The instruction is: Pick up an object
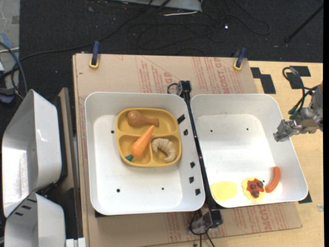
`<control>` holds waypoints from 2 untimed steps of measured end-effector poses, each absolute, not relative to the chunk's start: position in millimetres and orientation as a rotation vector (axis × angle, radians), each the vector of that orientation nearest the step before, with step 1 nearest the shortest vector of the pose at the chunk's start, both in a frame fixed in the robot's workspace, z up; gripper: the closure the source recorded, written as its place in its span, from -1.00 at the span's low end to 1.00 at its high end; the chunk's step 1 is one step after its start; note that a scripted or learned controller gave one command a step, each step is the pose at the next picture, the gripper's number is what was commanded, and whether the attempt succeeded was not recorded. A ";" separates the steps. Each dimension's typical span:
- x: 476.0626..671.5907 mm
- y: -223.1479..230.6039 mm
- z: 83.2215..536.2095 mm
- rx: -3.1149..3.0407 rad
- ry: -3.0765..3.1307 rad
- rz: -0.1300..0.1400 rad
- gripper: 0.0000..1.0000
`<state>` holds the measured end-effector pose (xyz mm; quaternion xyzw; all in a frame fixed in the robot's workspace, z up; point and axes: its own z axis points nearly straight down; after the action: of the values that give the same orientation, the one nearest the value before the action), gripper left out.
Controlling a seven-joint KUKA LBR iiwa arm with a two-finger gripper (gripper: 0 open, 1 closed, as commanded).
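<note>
**Operator:** Over the right bin point(288, 138), where did you see the gripper point(281, 134)?

**Observer:** You had it at that bin's right rim, low over the wall, with the arm point(313, 112) coming in from the right edge. Whether the jaws were open or closed, I could not tell; they were too small and blurred, and nothing showed between them.

**Operator:** And the things you could pick?

**Observer:** Along the right bin's near edge you had a yellow disc point(224, 190), a small red and yellow toy point(253, 187) just beside it, and an orange sausage point(273, 179) lying tilted next to that. All three lay well apart from the gripper. Across in the left bin point(103, 153) sat a yellow divided plate point(123, 123): a drumstick point(142, 119) in its far compartment, a carrot point(142, 141) in the left one, a pale shrimp point(165, 148) in the right.
</note>
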<state>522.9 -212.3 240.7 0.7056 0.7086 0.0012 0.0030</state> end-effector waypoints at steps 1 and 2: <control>524.0 -212.4 263.6 2.214 2.222 0.002 1.00; 525.4 -156.1 269.5 2.213 2.230 0.002 1.00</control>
<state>525.4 -156.1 269.5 0.7044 0.7098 0.0005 -0.0001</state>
